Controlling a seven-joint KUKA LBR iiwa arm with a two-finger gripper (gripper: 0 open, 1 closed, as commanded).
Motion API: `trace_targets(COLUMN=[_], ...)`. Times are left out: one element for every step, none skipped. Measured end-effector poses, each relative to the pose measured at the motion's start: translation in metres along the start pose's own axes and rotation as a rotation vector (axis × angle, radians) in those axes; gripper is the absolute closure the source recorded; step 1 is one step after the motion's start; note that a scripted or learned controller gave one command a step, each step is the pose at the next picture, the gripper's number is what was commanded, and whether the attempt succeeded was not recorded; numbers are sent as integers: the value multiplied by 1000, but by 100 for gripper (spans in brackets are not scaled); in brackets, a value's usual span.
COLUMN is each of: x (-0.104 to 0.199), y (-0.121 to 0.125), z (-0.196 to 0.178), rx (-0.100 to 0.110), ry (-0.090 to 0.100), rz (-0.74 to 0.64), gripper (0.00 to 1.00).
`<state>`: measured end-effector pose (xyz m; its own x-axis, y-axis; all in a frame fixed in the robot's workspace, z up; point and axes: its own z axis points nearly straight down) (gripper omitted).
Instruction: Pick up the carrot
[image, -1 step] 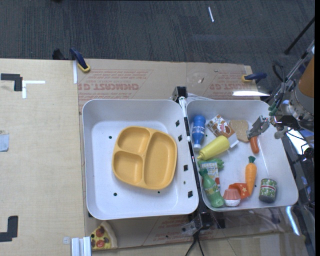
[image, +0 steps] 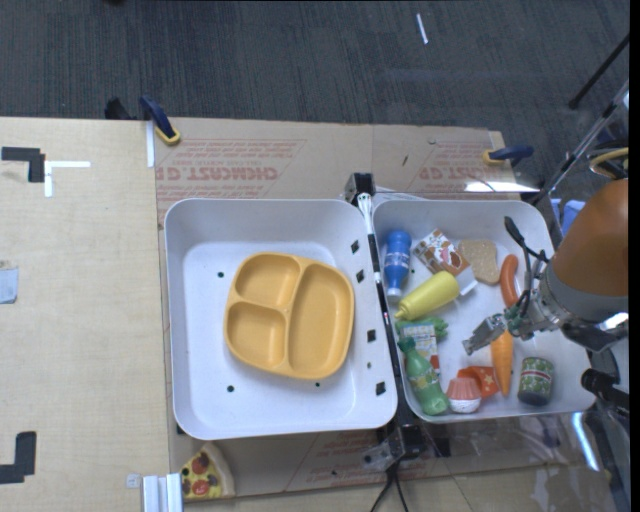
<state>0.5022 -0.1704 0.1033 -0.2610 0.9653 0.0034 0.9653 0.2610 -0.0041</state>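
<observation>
Camera view: two shallow white bins side by side on a cardboard-covered bench; the left white bin (image: 190, 330) bears a yellow three-compartment plastic plate (image: 290, 315), the right white bin (image: 400, 215) is crowded with toy food.
Carrot: the slim orange toy carrot (image: 502, 362) lies roughly along the near-far line in the right part of the right bin, between a small red-and-white item (image: 470, 388) on its left and a dark squat jar (image: 536, 380) on its right.
Other neighbours: a red sausage shape (image: 510, 280) lies just beyond its far end; a yellow squeeze bottle (image: 432, 296), a blue bottle (image: 397, 258) and a green bottle (image: 425, 380) sit further left.
Gripper: the two-finger gripper (image: 505, 325) hangs right over the carrot's far end; whether it is spread or pressed together I cannot tell, and no carrot shows between its tips.
Arm pose: the grey arm with the orange band (image: 600, 240) reaches in from the right, wrist bent down into the bin.
Step in hand: judged as the approach or descent onto the carrot, with no grasp confirmed.
Next move calls for: straddling the carrot across its narrow width, clear of the jar and sausage, then closing and lifting straight up.
</observation>
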Motion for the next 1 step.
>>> trace_targets(x=[-1], y=[1], z=[-6], rx=[1], ry=[1], rz=[3], gripper=[100])
